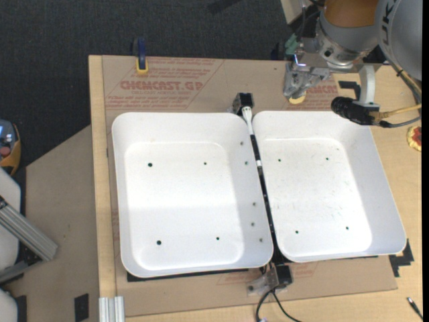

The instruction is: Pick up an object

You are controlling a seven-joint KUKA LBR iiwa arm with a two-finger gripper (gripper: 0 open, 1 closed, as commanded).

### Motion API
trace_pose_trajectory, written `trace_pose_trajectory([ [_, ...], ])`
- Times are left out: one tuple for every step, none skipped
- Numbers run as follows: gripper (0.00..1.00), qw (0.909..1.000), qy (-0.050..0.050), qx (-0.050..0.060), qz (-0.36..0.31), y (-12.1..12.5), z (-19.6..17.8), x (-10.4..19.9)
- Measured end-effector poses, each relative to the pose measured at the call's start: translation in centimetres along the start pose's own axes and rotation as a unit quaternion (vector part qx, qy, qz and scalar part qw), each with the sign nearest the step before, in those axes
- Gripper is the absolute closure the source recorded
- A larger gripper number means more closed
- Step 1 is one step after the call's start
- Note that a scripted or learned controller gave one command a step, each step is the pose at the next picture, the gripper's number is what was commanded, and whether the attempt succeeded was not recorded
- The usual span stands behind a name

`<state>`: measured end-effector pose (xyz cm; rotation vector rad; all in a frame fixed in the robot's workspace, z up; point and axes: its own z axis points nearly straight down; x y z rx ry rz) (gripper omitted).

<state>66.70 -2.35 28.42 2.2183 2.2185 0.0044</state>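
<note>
Two white bins, left [181,193] and right [328,186], sit side by side on a brown printed board [167,82] over dark carpet [60,19]. At one o'clock, the gripper [295,94] pinches a small tan object [295,99] above the board.

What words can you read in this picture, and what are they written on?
"CHEMCAST G P" in red letters, on the brown board under the two white bins.
More red print above and below that line on the same board: too small and blurred to read.
Large dark letters on the grey robot arm at the top right: cut off by the edge, not readable as a whole word.
</note>
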Motion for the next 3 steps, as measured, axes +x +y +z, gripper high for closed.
trace_pose_trajectory([
  [1.00, 1.0000, 0.001, -0.009, -0.002, 0.0, -16.0, 2.4],
  [1.00, 1.0000, 0.001, 0.008, 0.001, -3.8, -4.3, 1.9],
  [1.00, 1.0000, 0.001, 0.006, -0.001, -7.9, 3.4, 6.4],
])
